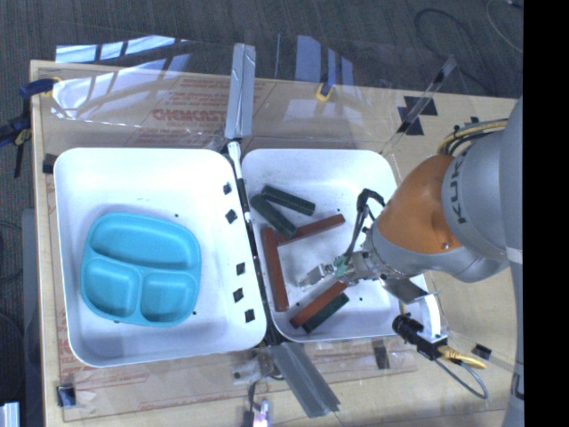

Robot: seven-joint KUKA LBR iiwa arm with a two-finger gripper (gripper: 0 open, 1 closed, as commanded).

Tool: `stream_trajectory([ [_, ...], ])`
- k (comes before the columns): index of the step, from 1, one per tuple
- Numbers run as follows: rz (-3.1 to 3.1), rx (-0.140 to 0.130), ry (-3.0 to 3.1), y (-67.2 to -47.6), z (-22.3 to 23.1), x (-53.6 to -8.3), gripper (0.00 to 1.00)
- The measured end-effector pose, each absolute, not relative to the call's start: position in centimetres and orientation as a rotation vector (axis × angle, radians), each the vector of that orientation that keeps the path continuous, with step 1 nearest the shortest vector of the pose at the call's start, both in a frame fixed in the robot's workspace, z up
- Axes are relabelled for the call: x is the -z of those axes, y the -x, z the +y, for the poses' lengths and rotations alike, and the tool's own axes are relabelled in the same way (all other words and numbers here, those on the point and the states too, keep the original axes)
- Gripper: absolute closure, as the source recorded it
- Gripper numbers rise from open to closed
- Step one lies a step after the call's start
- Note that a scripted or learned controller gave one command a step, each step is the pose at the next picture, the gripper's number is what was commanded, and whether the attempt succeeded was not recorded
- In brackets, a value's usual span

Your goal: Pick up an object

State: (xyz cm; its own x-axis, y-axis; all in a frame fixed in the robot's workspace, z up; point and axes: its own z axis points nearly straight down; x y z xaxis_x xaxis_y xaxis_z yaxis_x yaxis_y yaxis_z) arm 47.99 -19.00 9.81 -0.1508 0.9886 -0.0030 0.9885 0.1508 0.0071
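Turquoise plastic, a three-compartment tray [140, 269], lies flat in the left white bin [71, 185], toward that bin's seven o'clock side. Across the dividing rims sits the right white bin [307, 160], where the loose pieces are scattered. A long reddish-brown bar [275, 269] lies just inside its left wall, running from twelve to six o'clock. At the bin's eleven o'clock, two dark green blocks [280, 205] lie close together, one crossing toward the other. A second reddish-brown stick [309, 227] slants from their lower end toward two o'clock. Down at six o'clock, a brown block and a dark green block [321, 308] lie side by side, tilted the same way. My gripper [342, 268] hangs low over the bin's middle, just above that tilted pair, with my grey and orange arm [427, 216] coming in from three o'clock. Whether my jaws are spread or pressed together, I cannot tell.
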Motion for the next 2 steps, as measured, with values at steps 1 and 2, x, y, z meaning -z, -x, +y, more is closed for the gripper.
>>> stream_trajectory([
  [1, 2.370, -0.005, -2.031, -48.3, -19.3, -11.0, 1.00],
  [2, 2.268, -0.001, -2.173, -48.6, -14.1, -23.2, 1.00],
])
